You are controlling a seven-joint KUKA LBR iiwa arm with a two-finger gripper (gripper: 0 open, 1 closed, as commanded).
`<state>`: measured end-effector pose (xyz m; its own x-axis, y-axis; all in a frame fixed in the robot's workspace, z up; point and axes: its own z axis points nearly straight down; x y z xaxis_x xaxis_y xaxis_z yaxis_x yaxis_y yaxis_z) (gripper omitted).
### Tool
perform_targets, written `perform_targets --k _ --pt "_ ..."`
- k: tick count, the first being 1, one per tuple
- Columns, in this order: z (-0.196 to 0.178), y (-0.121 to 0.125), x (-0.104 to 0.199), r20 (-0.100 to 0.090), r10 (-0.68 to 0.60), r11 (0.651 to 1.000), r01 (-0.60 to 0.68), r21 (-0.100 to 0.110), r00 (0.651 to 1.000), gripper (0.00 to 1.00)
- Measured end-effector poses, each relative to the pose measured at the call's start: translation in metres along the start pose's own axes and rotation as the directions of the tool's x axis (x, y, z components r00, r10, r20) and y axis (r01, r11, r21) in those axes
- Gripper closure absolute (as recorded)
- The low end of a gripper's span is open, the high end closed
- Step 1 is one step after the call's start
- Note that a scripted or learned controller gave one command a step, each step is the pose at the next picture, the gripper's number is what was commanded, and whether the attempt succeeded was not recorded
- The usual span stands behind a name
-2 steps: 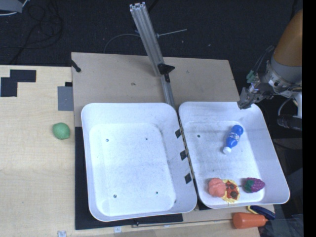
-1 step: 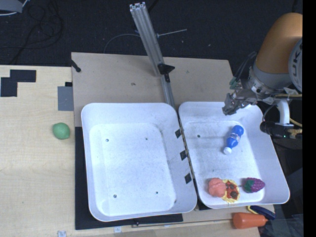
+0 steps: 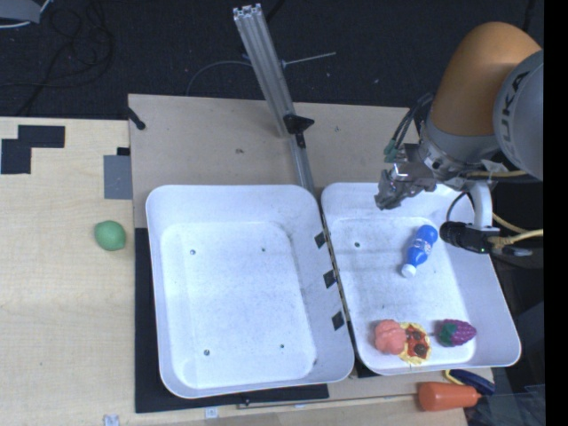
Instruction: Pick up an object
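Lower right, outside the bins: orange carrot toy (image 3: 446, 396) on the table (image 3: 53, 282). Inside right bin (image 3: 497, 313): pink lump (image 3: 388, 336), purple grapes (image 3: 455, 332), blue-and-white bottle (image 3: 418, 249), label unreadable. Farther up: gripper (image 3: 391, 190) above bin, finger state unclear.

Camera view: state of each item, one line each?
Claw: above right bin's far end, holding nothing visible.
Bottle: lying tilted in right bin.
Pink toy: in right bin, near edge.
Purple toy: same bin, near edge.
Green ball: on bench, left of bins.
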<state>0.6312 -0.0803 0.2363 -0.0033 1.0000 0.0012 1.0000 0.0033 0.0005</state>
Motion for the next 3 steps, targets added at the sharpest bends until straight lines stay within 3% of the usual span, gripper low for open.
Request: perform_targets --k 1,3 --pt "0.004 -0.022 0.058 0.000 0.000 1.000 0.000 0.001 1.000 1.00" --pt "0.003 -0.053 0.144 0.000 0.001 1.000 -0.001 0.000 1.000 1.00"
